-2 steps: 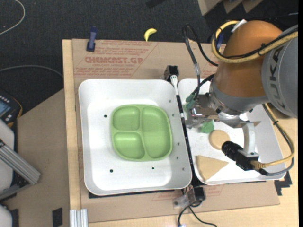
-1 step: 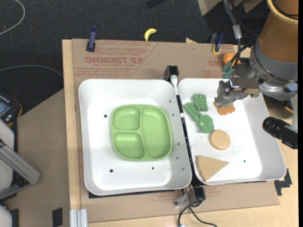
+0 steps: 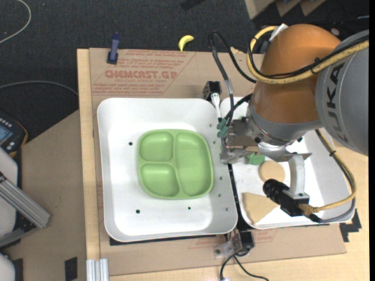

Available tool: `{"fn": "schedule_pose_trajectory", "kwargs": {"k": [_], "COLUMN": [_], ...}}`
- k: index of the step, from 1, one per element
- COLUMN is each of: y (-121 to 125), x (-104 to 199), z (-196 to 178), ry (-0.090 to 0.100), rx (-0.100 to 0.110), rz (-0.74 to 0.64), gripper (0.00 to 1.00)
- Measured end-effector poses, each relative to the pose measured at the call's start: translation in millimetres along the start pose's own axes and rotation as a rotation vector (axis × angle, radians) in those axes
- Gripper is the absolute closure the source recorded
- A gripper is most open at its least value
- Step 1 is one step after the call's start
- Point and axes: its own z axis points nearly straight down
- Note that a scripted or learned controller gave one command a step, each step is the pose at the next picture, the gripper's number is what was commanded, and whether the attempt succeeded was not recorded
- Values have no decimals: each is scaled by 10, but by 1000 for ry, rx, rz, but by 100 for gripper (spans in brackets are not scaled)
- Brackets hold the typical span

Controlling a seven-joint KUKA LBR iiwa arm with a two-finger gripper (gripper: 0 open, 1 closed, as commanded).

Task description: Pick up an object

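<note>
Lying nearest, in the right bin's (image 3: 323,177) front-left corner: a tan wedge (image 3: 256,207), long axis running toward the bin's middle. Sitting just behind it: a tan rounded piece (image 3: 270,171) and a small green object (image 3: 255,159). Hanging directly over the green one, at the bin's left wall: the gripper (image 3: 239,145), mostly hiding under the orange wrist. Not showing whether spread or closed; cannot tell. Likely needing only a straight descent.

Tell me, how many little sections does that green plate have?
3. The pale green plastic divided plate in the left white bin has one small section at upper left, another at lower left, and one long section down its right side.
</note>
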Motion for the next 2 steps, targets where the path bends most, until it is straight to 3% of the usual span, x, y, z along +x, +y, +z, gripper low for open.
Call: {"fn": "schedule_pose_trajectory", "kwargs": {"k": [1,2], "y": [1,-5], "x": [-242,-195], "z": [-1996,-1120], "ry": [3,-1], "rx": [-33,-3], "rz": [4,7], "gripper": [100,100]}}
